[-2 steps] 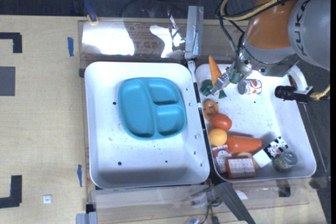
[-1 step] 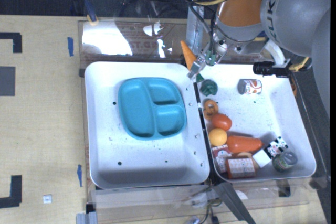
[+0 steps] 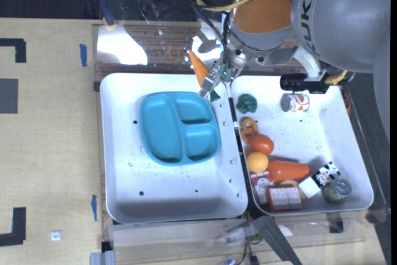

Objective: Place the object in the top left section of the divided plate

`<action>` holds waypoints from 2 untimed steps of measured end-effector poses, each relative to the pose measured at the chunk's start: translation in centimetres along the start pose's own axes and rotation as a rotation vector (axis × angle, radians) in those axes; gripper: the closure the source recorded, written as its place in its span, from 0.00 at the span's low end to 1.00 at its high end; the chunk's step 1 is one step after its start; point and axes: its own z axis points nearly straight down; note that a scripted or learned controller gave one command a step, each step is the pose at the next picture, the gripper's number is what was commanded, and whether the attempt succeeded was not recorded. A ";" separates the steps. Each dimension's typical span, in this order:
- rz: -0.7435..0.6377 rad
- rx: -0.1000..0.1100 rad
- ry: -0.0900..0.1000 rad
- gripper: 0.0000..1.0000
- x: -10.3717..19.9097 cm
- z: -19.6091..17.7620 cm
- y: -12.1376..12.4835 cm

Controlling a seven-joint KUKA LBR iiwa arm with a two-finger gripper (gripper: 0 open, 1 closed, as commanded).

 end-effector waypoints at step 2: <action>-0.017 0.014 0.007 1.00 -1.0 6.1 1.3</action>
